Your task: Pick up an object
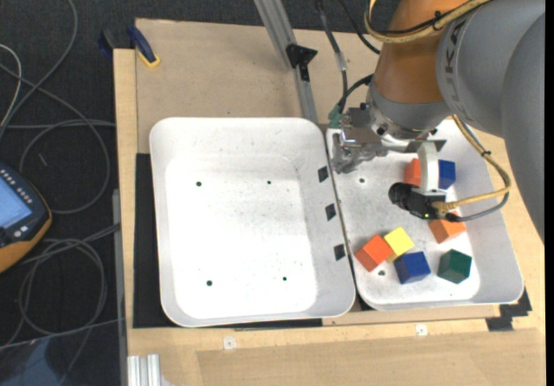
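Note:
My gripper (349, 153) hangs over the upper left part of the right bin (493, 289), close to the wall it shares with the left bin. Several blocks lie in the right bin. Near the front sit an orange block (375, 252), a yellow block (399, 241), a blue block (413, 266) and a green block (454, 265). A second orange block (447, 229) lies a little further back. Partly hidden by the wrist are a red block (413, 171) and another blue block (447, 173). None of the blocks touches the gripper.
The left bin (173, 202) is white with a speckled floor. A slanted metal rod (277, 21) rises behind the bins. Cables and a handheld device (17, 215) lie off the bench at the left.

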Tool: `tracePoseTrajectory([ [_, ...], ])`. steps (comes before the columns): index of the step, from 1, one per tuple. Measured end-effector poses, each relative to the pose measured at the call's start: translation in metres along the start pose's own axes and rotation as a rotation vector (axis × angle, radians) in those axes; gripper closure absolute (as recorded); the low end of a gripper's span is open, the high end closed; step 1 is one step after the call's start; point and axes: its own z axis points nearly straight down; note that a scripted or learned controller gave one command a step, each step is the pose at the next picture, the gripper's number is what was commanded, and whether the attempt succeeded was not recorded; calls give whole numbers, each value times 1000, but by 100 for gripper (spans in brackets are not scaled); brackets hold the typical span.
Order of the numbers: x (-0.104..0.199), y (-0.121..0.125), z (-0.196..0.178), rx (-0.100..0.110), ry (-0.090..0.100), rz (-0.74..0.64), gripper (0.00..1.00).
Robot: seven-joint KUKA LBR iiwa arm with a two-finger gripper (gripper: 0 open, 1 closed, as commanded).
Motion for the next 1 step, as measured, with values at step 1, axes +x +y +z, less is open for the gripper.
tracePoseTrajectory([
  [1, 55, 15, 2, 0, 1, 0, 100],
])
